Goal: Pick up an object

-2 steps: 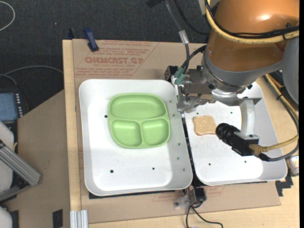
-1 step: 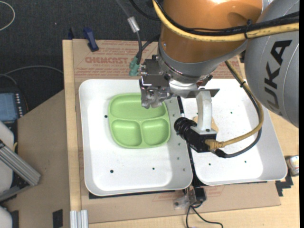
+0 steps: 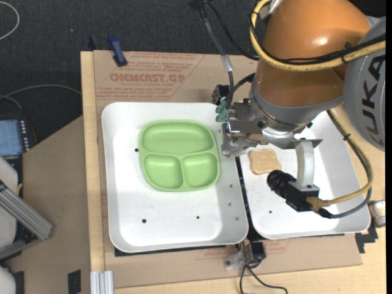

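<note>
Hand [image 3: 236, 141] just left of toast [image 3: 264, 162]

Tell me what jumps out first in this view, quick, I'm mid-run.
The arm's big orange band dominates the upper right, hanging over the right bin. Next is the green divided plate lying flat in the left bin. A small tan toast-like piece sits in the right bin just below the wrist.
</note>
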{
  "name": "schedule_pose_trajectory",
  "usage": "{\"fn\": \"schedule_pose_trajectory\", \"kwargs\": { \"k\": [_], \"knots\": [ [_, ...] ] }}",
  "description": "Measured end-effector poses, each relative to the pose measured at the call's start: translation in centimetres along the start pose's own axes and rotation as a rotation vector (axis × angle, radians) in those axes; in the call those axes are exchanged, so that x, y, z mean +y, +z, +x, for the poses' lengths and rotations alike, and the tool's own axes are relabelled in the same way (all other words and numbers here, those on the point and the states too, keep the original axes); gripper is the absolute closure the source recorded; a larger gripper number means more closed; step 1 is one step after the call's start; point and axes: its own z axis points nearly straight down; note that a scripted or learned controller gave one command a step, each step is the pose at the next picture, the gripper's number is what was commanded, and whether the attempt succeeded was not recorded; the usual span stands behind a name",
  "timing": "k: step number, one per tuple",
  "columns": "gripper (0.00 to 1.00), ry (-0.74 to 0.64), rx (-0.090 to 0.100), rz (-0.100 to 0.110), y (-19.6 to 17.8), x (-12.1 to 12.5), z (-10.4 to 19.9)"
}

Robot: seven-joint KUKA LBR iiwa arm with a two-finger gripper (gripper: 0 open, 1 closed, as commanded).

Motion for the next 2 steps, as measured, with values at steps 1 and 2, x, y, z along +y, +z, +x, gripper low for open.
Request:
{"fn": "schedule_pose_trajectory", "kwargs": {
  "k": [1, 2],
  "knots": [
    [1.0, 0.0, 0.003, -0.025, -12.0, 0.1, -9.4],
    [1.0, -0.014, 0.004, -0.004, -9.8, 0.0, -4.4]
  ]
}}
